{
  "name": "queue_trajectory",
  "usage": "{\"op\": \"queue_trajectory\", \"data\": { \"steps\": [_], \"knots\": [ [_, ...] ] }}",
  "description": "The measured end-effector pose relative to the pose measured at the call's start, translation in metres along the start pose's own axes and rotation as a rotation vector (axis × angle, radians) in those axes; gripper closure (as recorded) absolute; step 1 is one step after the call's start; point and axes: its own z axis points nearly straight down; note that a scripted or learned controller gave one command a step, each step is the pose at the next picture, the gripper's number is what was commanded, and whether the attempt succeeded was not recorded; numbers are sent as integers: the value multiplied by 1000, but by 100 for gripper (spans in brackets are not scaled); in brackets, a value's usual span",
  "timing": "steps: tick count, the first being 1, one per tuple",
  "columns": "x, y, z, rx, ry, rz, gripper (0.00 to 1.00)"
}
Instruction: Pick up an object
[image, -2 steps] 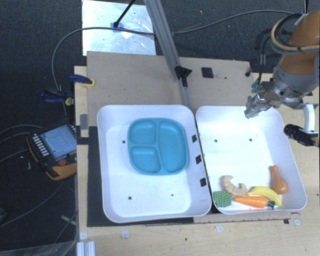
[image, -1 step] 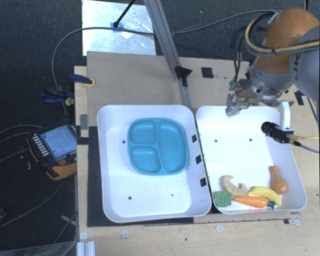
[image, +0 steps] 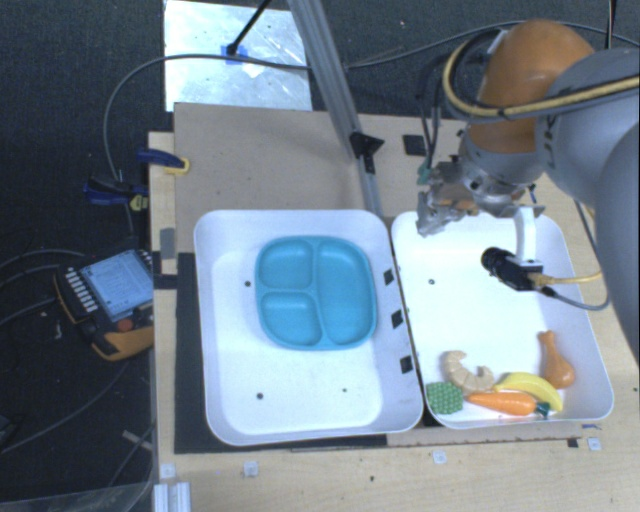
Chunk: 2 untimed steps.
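Observation:
Several toy foods lie bunched in the right bin's (image: 470, 310) near corner: a beige shrimp (image: 467, 372), a yellow banana (image: 528, 384), an orange carrot (image: 500, 403), a green piece (image: 445, 398) and a brown drumstick (image: 556, 362). My gripper (image: 437, 215) hangs over the far left corner of that bin, well away from the foods, and nothing shows in its grasp. The grey wrist and orange band (image: 520, 70) cover most of it from above. A black fitting with a cable (image: 508, 268) sticks out below the wrist.
A blue divided plate (image: 316, 292) lies in the left bin (image: 230, 380). A grey pole (image: 335, 90) slants over the bench's far side. Clamps (image: 140, 175) and a handheld device (image: 110, 295) lie off the bench's left edge.

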Motion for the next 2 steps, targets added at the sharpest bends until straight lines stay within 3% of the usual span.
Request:
{"op": "queue_trajectory", "data": {
  "steps": [2],
  "knots": [
    [103,15,21,0,0,0,100]
  ]
}}
